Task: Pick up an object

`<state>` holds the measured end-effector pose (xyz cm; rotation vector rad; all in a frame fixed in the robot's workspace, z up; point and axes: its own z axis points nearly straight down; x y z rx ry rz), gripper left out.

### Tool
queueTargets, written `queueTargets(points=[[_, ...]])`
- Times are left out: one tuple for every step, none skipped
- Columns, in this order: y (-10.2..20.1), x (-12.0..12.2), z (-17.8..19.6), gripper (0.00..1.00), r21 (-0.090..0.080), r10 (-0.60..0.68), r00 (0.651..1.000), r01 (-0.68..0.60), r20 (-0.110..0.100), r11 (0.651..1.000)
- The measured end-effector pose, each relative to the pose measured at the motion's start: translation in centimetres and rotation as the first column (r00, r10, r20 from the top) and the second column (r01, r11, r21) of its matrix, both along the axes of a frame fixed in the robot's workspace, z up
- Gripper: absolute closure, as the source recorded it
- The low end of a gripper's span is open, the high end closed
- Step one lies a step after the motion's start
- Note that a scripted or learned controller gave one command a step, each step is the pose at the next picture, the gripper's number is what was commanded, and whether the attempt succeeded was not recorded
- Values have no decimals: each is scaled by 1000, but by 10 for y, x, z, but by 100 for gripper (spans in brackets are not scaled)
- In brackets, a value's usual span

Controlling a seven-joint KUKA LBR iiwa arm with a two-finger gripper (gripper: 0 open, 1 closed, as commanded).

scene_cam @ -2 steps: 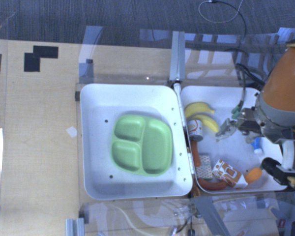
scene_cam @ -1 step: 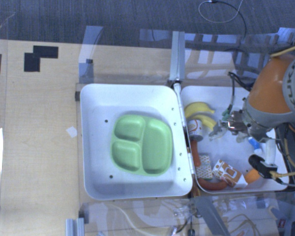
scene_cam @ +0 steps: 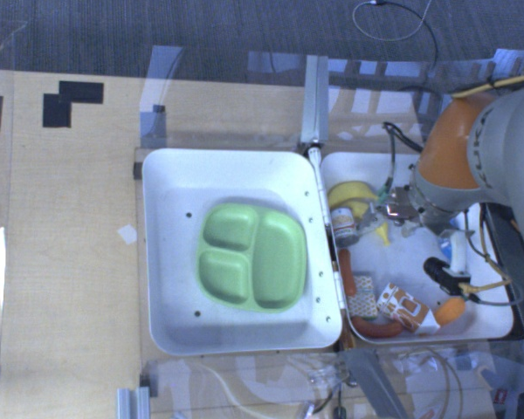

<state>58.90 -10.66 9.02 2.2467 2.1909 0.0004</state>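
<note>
Jaws [scene_cam: 391,209] — open or closed, I cannot tell — are hovering beside the banana [scene_cam: 349,194]; crowded neighbours are risking a miss.

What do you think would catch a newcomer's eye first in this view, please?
Probably the pale green divided plate, lying alone in the left bin. Next comes the grey arm with its orange band, reaching in from the right over the right bin, where small items crowd together: a yellow banana near the top left corner and a small orange and white carton near the front.
</note>
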Motion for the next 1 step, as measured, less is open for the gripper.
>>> queueTargets(points=[[3, 1, 8, 100, 4, 1, 1000, -1, -2, 1000]])
